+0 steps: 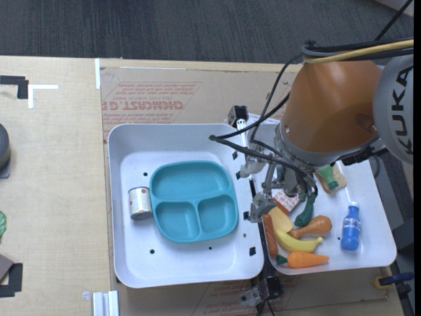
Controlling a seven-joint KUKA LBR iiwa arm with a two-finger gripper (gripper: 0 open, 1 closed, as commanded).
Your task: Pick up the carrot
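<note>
The jaws (279, 193) hang over the upper left of the right bin (378, 206), though whether they are spread or pressed together cannot be told. The carrot (307, 260) lies at the bin's lower edge, just below a banana (296, 242), right of frame centre.

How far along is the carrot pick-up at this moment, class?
Done: the arm has reached over the right bin, and its end effector hangs above the pile of toy food. In hand: nothing seen; the carrot lies at the bin's near edge, beside the banana, apart from the end effector. Left: moving over the carrot, grasping and lifting it.
</note>
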